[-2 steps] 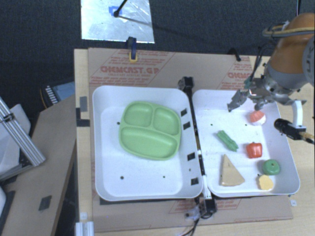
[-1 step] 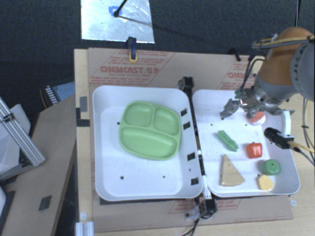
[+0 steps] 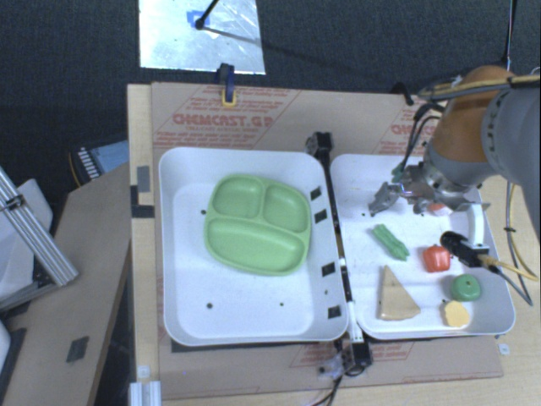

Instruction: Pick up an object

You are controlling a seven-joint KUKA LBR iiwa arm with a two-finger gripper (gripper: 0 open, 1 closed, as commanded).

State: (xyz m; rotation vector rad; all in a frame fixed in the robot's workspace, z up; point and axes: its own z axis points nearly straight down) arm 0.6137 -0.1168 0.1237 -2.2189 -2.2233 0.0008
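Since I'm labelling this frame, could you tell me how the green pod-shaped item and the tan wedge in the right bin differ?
The green pod is slim, elongated and bright green; the tan wedge is broad, triangular and pale brown. The pod lies nearer the gripper, the wedge nearer the bin's front edge. Both rest loose in the right bin, untouched.

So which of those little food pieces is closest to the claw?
The long green piece, lying just below the claw; the red, round green, yellow and wedge pieces sit farther away.

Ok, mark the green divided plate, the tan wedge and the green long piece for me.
green divided plate (image 3: 254, 242), camera view, floor of its large front compartment.
tan wedge (image 3: 394, 295), camera view, middle of its flat top face.
green long piece (image 3: 391, 240), camera view, midway along its length.
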